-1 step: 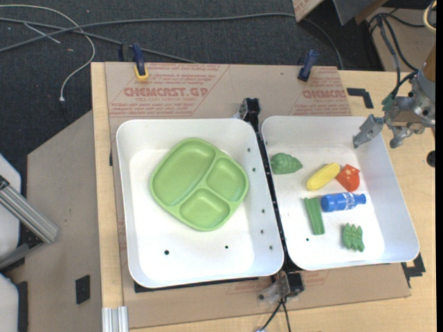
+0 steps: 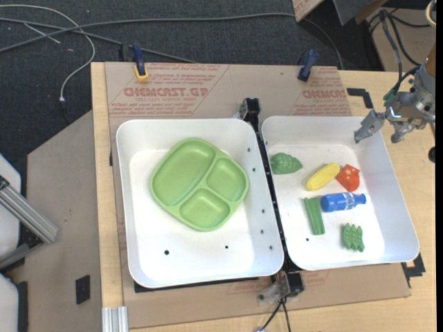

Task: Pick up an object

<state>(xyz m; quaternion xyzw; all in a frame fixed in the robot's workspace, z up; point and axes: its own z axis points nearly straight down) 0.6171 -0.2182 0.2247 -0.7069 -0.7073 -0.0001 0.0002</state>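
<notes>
Green divided plate (image 2: 199, 183) sits alone in the left bin (image 2: 131, 151), tilted a bit, roughly in the middle. Moving over to the right bin (image 2: 394, 185), there's a leafy green toy (image 2: 284, 163) near its left wall, then a green stick-shaped piece (image 2: 315, 215), a yellow corn cob (image 2: 322, 176), a blue bottle (image 2: 341, 201), an orange-red piece (image 2: 349, 178) and a spiky green toy (image 2: 352, 238) toward the near right corner. All small plastic play food by the look of it, so probably light, stiff and a bit slick. I'd go for the corn cob across its narrow middle since it lies apart from its neighbours. The gripper (image 2: 386, 125) hangs over the far right corner of the right bin, fingers spread apart, nothing between them.
</notes>
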